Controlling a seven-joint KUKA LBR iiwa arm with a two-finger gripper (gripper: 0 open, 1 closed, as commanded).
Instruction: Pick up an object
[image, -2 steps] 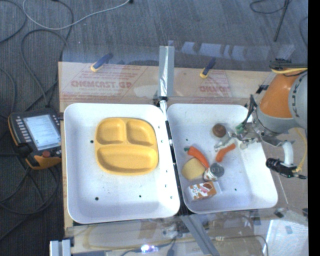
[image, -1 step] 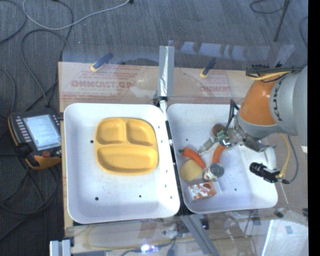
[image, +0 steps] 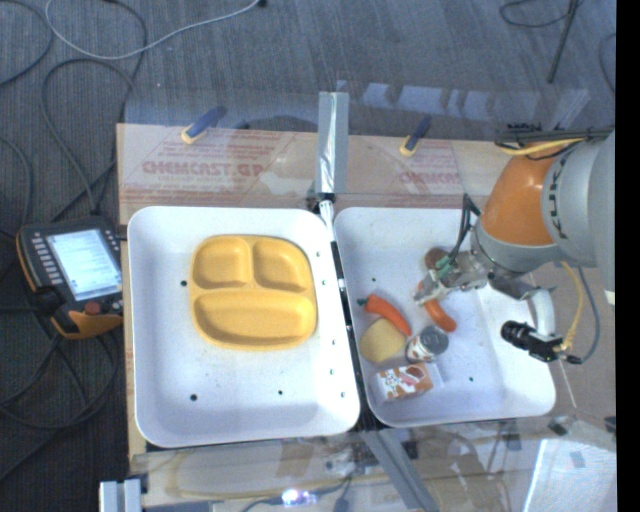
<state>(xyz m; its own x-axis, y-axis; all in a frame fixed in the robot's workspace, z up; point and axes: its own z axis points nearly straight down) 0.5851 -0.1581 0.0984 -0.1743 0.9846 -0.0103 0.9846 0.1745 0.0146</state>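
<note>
four items crowd your right bin (image: 520, 395) just left of the gripper (image: 437, 283): carrot (image: 388, 312), potato (image: 381, 341), can (image: 428, 344), carton (image: 404, 380). yellow tray (image: 254, 291) sits farther left. fingers look narrow, gripping nothing you can see.

Yellow divided tray (image: 254, 291) sits mid left bin (image: 160, 400). Right bin (image: 510, 395) touches left bin along shared edge. Inside right bin: orange carrot (image: 388, 313) nearest tray, pale potato-like lump (image: 381, 341) just below carrot, small can (image: 428, 344) beside lump, printed packet (image: 404, 381) below can. Gripper (image: 437, 284) hangs above right bin, just right of carrot. Handheld pendant (image: 72, 275) lies left of left bin.
</note>
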